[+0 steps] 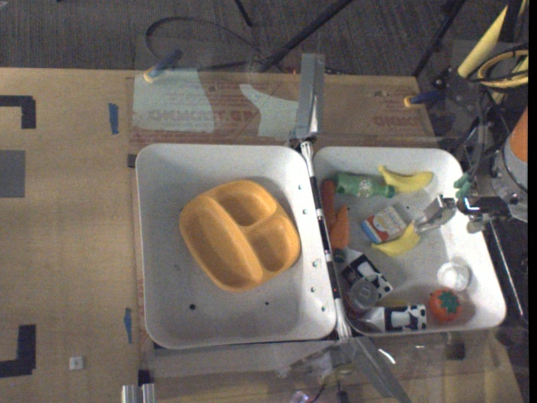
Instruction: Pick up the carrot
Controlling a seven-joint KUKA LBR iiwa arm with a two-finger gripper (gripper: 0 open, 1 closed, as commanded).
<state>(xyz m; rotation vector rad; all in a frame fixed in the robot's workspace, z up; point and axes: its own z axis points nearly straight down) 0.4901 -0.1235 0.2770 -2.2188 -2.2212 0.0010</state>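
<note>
The gripper [436,211] is seen low over the right bin [491,284], reaching in from the bin's right wall. Whether it is wide or narrow cannot be told; nothing is seen held in it. Just beside its tip lie a small red-and-white packet [388,222] and a yellow banana [399,242]; a second banana [406,179] and a green bottle [362,185] lie beyond it, toward the bin's far wall.

The carrot [339,227] is found well across the bin from the gripper, against the wall that borders the left bin [159,250] — an orange taper lying lengthwise along that wall, a redder piece [328,196] at its far end. The left bin bears a yellow divided plate [241,233].

The carrot is judged light, stiff and smooth-skinned, likely a plastic toy, so slipping is the chief risk. Hold is best taken across its thicker middle, with the closing direction set crosswise to its length — though the adjoining wall is expected to crowd one side.
</note>
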